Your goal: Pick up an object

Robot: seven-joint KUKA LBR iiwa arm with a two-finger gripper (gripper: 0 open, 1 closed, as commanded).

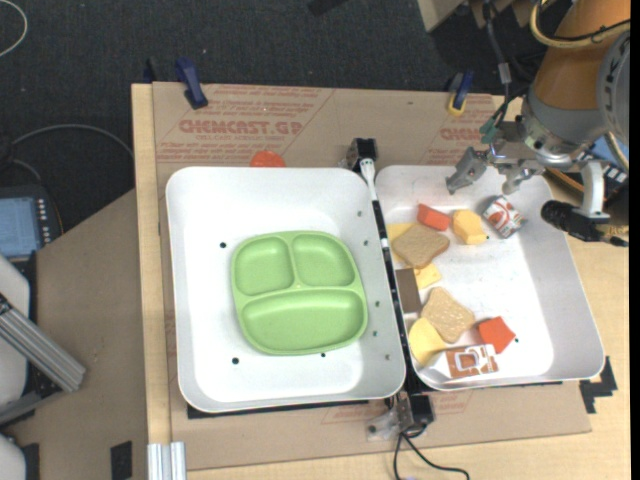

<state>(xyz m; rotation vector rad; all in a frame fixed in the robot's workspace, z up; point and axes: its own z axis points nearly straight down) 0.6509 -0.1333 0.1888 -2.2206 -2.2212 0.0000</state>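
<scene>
- Camera view is showing the gripper [490, 171] hovering over the right bin's [560, 298] 12 o'clock edge, fingers spread apart, gripping nothing.
- Toast [421, 245], a can [501, 215] and blocks [495, 333] are lying in that bin, at the gripper's 6 o'clock.
- A green tray [298, 291] is sitting in the left bin [200, 268].

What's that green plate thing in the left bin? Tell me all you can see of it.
The light green, rounded-rectangle plastic tray lies flat near the middle of the left shallow white bin, turned slightly askew. Raised ridges split it into three compartments: two smaller ones at the far side, one long one at the near side. All three look bare. It touches just the bin floor.
</scene>
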